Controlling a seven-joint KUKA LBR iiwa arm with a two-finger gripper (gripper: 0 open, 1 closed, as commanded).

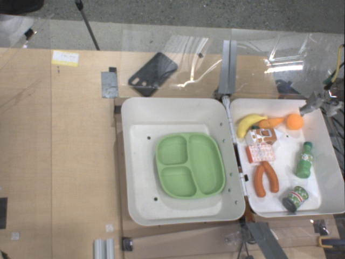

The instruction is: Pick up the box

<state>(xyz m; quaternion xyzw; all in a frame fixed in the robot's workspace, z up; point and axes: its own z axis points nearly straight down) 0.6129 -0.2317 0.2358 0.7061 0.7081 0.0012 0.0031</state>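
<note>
The hand (312, 106) hovers at the right bin's (318, 209) far edge; I cannot tell its state. The small red-and-white printed cardboard box (261, 153) lies untouched beside the banana (248, 124). Nothing is picked yet.

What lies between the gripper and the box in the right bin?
In the camera view, an orange and a carrot lie between the gripper and the box.

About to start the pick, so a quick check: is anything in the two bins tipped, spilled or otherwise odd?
Nothing spilled or damaged. In the right bin, the can and the green bottle lie on their sides, and the box is crowded by the banana and sausages. The green tray lies flat in the left bin.
</note>
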